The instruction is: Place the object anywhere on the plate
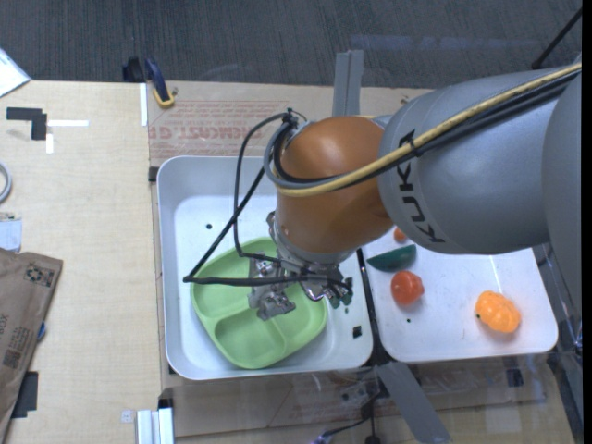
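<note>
Tool point(277, 302) is low over the green plate point(231, 326) in the left bin point(171, 248), w/ the arm point(444, 174) blocking most of it. Can't tell its state or whether it's got anything. Loose items sit in the right bin point(444, 336): red tomato point(407, 288), orange pepper point(499, 312), dark green piece point(392, 258). No object visibly lying on the plate, so I'd judge placement not confirmed yet.

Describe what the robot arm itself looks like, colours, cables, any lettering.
The arm is thick, rounded and grey, with black KUKA lettering on its side and a glossy orange band above the wrist. A yellow cable runs along it, and black cables loop down toward the small metal gripper.
</note>
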